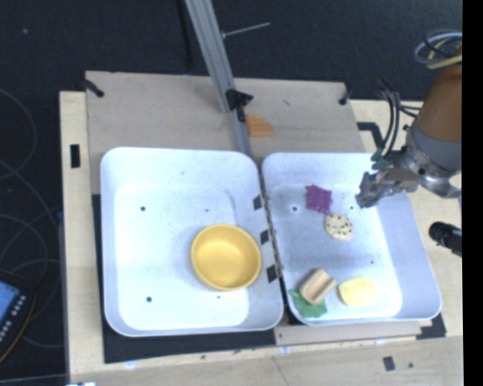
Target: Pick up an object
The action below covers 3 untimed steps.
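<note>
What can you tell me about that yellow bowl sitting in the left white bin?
The round yellow bowl looks like smooth plastic, one even colour, with a slightly darker rim and a shallow hollow that holds nothing visible. It stands upright, mouth up, on the floor of the left white bin, toward that bin's lower right part, near the wall shared with the right bin. Only the bin floor touches it.

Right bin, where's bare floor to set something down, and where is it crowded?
In the right bin, bare floor lies along its left side, between the divider and the purple piece, and mid-floor below the cookie. The near edge is crowded: tan block, green piece, yellow piece. The gripper hangs at the upper right.
</note>
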Tool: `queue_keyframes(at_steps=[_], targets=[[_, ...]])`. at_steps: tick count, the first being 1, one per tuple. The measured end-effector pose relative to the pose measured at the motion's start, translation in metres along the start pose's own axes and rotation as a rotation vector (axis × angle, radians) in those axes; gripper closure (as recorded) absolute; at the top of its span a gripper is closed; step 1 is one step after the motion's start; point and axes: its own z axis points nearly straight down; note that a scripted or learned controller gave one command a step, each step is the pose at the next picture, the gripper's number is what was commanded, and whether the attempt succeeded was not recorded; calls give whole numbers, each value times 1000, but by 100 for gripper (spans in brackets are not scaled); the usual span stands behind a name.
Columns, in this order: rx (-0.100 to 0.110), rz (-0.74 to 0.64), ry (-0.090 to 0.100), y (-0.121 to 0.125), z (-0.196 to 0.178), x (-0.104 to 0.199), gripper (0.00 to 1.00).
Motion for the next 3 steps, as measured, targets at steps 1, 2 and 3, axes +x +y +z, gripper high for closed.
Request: queue_keyframes(at_steps=[1, 2, 3], targets=[[-1, -1, 2, -9, -3, 57, 100], [1, 0, 1, -6, 11, 106, 100], [1, -3, 3, -14, 4, 159, 100]])
